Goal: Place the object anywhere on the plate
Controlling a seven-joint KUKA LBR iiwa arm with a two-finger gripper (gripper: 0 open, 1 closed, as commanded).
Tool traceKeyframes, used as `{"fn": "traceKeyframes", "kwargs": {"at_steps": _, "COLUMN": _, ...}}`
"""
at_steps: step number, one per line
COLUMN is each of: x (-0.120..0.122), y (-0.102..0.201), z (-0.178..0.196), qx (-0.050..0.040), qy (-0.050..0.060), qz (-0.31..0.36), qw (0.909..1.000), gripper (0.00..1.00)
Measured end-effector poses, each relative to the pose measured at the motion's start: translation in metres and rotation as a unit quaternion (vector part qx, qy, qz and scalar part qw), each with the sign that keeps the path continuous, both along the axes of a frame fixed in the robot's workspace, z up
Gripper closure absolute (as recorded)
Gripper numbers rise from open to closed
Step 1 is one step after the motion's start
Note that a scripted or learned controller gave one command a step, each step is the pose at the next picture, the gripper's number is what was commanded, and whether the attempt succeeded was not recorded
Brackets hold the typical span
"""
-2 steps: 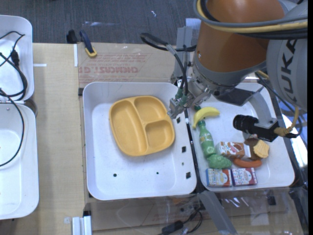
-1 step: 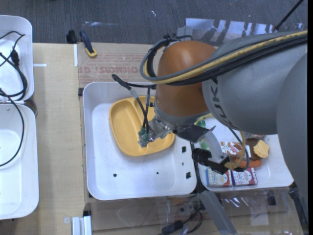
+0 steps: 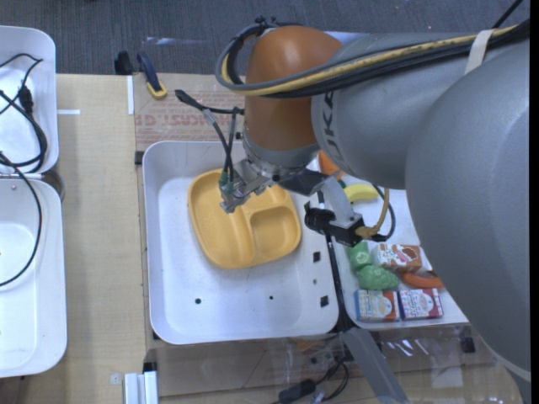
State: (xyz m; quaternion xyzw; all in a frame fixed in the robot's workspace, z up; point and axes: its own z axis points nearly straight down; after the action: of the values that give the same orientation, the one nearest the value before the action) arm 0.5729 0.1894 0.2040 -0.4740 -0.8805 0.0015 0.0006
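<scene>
Hanging over the plate (image 3: 242,224), my jaws (image 3: 232,194) sit at its upper edge, about twelve o'clock of its middle; whether they are spread or pressed together I cannot tell, for my orange band (image 3: 282,82) and wrist hide most of them. I see nothing between them.

The plate is yellow, with a large well on the nine o'clock side and a smaller square well toward three o'clock. It lies tilted in the upper half of the left bin (image 3: 168,301), whose white floor is bare toward six o'clock.

The things to choose from lie in the right bin (image 3: 459,314), at three to four o'clock from the plate. A banana (image 3: 362,193) sits nearest, just past the wall between the bins. Below it lies a green piece (image 3: 369,268), then an orange piece (image 3: 421,280) touching a small carton (image 3: 404,256). At the bin's six o'clock edge two flat packs (image 3: 398,305) lie side by side. All of these are apart from the plate.

My grey arm (image 3: 455,141) covers the rest of that bin. The worktop (image 3: 93,192) shows at nine o'clock.
</scene>
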Motion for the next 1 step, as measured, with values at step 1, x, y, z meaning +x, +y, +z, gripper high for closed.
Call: {"fn": "traceKeyframes", "kwargs": {"at_steps": 1, "x": 0.0824, "y": 0.025, "z": 0.0079, "qx": -0.0002, "qy": -0.001, "qz": -0.002, "qw": 1.0, "gripper": 1.0}}
